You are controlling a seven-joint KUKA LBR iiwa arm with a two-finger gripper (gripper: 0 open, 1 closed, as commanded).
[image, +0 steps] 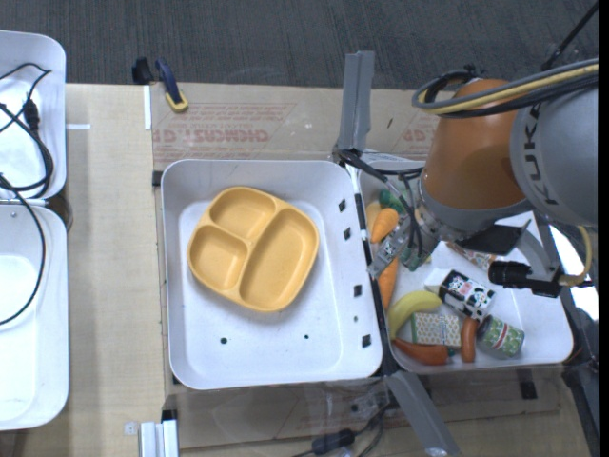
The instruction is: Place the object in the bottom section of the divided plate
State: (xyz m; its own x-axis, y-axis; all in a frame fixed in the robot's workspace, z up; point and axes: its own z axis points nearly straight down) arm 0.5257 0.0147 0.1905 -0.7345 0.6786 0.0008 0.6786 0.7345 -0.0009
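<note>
The arm (495, 150) hangs over the right bin (561, 350), and the claw (404, 244) is low at the left side of this bin, mostly covered by the orange wrist. It cannot be told if the claw is apart or together, and no thing is seen in it. A carrot (383, 225) lies just to the left of the claw, close to it. A second carrot (387, 279) lies just below the claw. A banana (414, 307) is further below. A cow-spotted carton (466, 293) and a green can (501, 336) lie below and to the right of the claw. The yellow divided plate (252, 248) lies well to the left of the claw, in the left bin (266, 350).
</note>
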